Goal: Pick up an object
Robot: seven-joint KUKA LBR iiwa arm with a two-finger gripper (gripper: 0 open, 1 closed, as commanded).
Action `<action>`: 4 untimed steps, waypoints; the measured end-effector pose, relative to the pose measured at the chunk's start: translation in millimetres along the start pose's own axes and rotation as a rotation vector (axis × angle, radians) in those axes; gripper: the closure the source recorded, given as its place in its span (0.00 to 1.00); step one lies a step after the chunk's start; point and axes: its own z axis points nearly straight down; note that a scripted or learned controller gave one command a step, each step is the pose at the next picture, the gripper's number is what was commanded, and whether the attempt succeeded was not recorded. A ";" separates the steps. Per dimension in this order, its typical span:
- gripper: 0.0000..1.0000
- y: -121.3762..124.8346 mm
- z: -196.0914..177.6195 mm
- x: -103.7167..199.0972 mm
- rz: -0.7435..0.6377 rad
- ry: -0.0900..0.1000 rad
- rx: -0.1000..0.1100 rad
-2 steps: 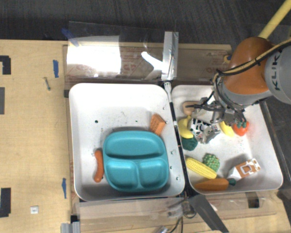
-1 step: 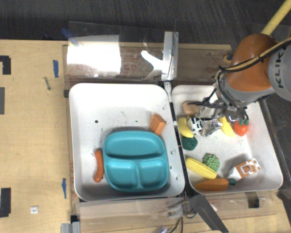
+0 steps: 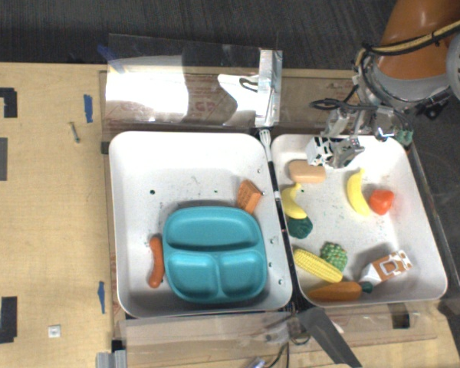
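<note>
My gripper (image 3: 333,153) hangs over the back of the right bin (image 3: 425,228), fingers pointing down and apart, with nothing between them. Just below and left of it lies a tan bread roll (image 3: 307,172). A yellow banana (image 3: 356,193) and a red-orange tomato (image 3: 381,201) lie to the lower right. Farther forward are a small yellow and green piece (image 3: 295,210), a corn cob (image 3: 317,265), broccoli (image 3: 333,253), a carrot (image 3: 335,290) and a small orange and white box (image 3: 389,266).
The left bin (image 3: 130,167) holds a teal divided tray (image 3: 215,253), an orange sausage (image 3: 156,261) at its left and an orange block (image 3: 249,196) at its upper right. A clear plastic panel (image 3: 192,90) stands behind the bins.
</note>
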 end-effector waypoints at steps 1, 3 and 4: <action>1.00 -1.9 -69.9 -0.6 0.134 0.003 0.000; 1.00 -51.3 -76.5 75.6 0.333 0.012 0.001; 1.00 -79.4 -131.9 135.2 0.626 0.007 0.004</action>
